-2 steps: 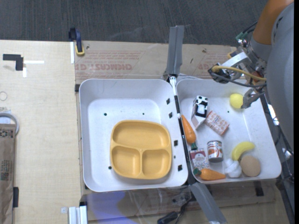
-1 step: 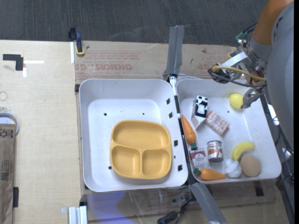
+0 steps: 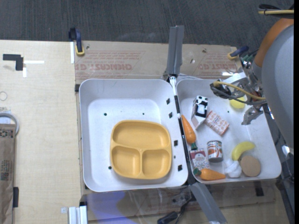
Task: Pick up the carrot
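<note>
Hand (image 3: 252, 107) of the grey arm, seen at the right edge of the camera view above the right bin's (image 3: 273, 139) far right part; whether it is open or closed cannot be told amid the cables and wrist hardware, and nothing is seen held in it.

Camera view. Two orange carrot-like pieces lie in the right bin. One carrot (image 3: 188, 129) rests against the bin's left wall, its long axis running roughly front to back, just beside the black-and-white carton (image 3: 200, 108). A second carrot piece (image 3: 211, 174) lies at the front edge, roughly crosswise, touching or nearly touching the small red-labelled packet (image 3: 199, 159) and close to the white crumpled item (image 3: 233, 169). A can (image 3: 214, 150), a banana (image 3: 243, 149), a tan disc (image 3: 251, 165), a pink packet (image 3: 217, 122) and a yellow fruit (image 3: 237, 102) share the bin. The left bin (image 3: 88, 125) holds a yellow divided plate (image 3: 141, 149).

Judged step: approach, with the hand well apart from either carrot. A sound grasp would likely close across the carrot's narrow width. The carrot by the wall leaves little room on its wall side, so a slip or a collision there is the main risk; the front piece is crowded by neighbours.
</note>
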### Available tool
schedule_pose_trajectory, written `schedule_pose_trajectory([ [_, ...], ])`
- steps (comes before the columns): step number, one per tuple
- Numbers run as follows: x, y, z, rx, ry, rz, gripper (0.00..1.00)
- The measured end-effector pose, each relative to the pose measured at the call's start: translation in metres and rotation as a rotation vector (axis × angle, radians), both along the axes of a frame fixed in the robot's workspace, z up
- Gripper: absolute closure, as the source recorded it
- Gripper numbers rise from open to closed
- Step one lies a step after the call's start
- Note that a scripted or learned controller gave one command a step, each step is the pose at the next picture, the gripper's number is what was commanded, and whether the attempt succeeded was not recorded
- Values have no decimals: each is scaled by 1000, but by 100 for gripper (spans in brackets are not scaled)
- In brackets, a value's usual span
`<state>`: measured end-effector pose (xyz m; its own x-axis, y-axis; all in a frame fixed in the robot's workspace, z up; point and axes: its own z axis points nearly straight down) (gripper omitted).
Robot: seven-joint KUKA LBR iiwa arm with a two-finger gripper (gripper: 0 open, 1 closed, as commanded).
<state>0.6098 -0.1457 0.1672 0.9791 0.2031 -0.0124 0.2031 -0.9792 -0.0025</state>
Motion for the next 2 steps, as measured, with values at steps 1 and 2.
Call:
schedule_pose_trajectory([
  [1,0,1,0,0,-1,1,0],
  [2,5,34,-2,1,-1,116,0],
])
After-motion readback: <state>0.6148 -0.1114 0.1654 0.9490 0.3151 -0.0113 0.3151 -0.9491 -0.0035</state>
